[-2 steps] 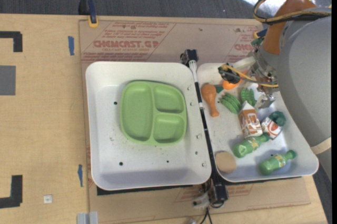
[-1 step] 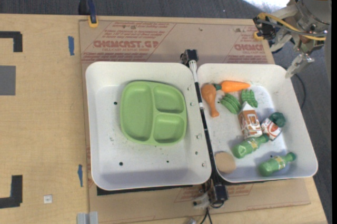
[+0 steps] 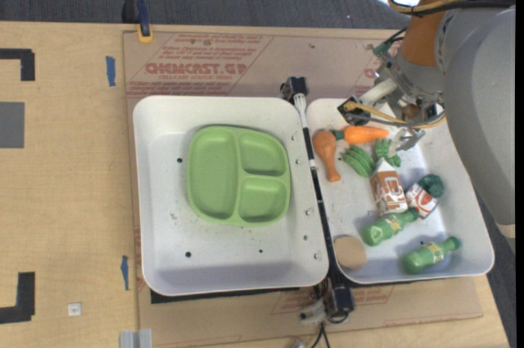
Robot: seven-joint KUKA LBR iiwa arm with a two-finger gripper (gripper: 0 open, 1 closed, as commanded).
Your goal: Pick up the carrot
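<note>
The carrot is a short orange piece lying flat near the top of the right bin, pointing left-right. My gripper hangs low over the carrot's right end, at the bottom of the grey arm with its orange band. The wrist hides where the gripper meets the carrot, so whether they touch is unclear. The carrot rests on the bin floor.
Close around the carrot lie a brown drumstick and a green pea pod. Lower in the bin are a brown-white can, a red-white packet, two green bottles and a tan disc. The left bin holds a green divided plate.
</note>
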